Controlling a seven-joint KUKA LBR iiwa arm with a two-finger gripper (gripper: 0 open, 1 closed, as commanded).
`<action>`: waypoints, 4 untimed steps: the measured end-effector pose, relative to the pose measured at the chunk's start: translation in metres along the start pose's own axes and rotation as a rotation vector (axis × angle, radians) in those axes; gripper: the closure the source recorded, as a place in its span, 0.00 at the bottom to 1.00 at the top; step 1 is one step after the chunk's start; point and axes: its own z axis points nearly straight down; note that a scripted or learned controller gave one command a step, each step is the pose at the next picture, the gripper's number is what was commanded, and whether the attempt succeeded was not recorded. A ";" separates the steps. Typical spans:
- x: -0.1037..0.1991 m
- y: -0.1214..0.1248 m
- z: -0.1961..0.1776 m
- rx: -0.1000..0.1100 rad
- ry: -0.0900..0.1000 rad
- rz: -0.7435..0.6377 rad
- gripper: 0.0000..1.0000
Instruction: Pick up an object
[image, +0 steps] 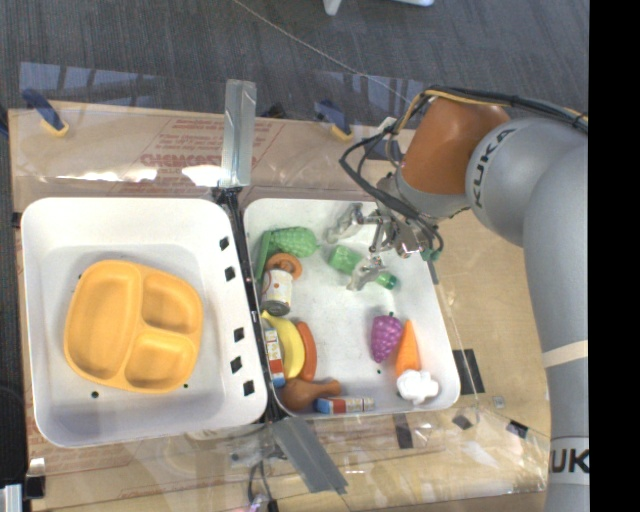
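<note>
I read the gripper hanging over the far part of the right bin, its metal fingers splayed, nothing between them: released, as far as this slanted view lets me judge. The arm comes in from the right, orange band just above the wrist.

Nearest candidate: a small green block, just left of the fingertips, close enough that I cannot tell whether a finger touches it. A tiny dark green piece lies just near-right of the fingers. Either one sits almost under the hand; the block looks the better target, being squarish with no strong long axis, so finger orientation should matter little.

Other stock in the same bin: a leafy green toy far-left, a small can below it against the left wall, a banana running near-far along that wall, a purple grape bunch and an orange carrot side by side, both long axes near-far, well nearer than the hand. A white lump sits at the near-right corner.

Left bin holds a yellow divided tray, well apart from the hand.

My judgement: a short shift left and a descent should bracket the block; risk is nudging it away.
</note>
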 end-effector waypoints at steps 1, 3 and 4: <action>0.000 0.000 0.000 0.000 0.000 0.000 0.00; 0.000 0.000 0.000 0.000 0.000 0.000 0.00; 0.000 0.000 0.000 0.000 0.000 0.000 0.00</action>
